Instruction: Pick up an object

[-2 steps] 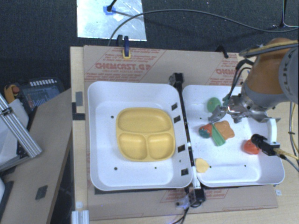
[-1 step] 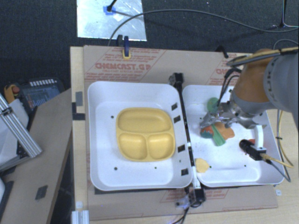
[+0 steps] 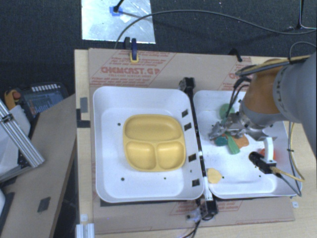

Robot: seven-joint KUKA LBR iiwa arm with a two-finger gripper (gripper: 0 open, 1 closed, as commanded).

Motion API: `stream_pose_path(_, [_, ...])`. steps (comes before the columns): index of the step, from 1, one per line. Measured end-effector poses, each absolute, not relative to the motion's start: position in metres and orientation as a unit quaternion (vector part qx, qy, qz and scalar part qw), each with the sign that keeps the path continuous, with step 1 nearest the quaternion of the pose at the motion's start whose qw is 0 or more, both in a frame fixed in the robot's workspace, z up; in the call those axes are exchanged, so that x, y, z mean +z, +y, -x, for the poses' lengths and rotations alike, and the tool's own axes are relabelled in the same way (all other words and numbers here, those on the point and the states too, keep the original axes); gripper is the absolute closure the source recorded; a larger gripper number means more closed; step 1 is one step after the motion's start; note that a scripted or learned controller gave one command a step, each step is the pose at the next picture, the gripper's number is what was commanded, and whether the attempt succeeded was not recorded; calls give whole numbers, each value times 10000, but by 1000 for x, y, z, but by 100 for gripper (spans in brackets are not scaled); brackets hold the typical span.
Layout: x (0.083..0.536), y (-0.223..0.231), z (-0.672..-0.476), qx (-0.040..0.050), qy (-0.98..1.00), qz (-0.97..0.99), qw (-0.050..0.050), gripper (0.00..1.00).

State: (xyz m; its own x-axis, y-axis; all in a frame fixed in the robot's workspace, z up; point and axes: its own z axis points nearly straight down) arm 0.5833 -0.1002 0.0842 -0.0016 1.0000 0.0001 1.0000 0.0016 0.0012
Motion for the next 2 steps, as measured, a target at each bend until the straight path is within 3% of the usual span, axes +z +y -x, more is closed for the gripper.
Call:
stream_pose_path(1, [98, -101, -585, 18, 7075, -7067, 36, 100])
stream_pose_path(2, [157, -92, -586, 20, 7087, -7055, 24, 100])
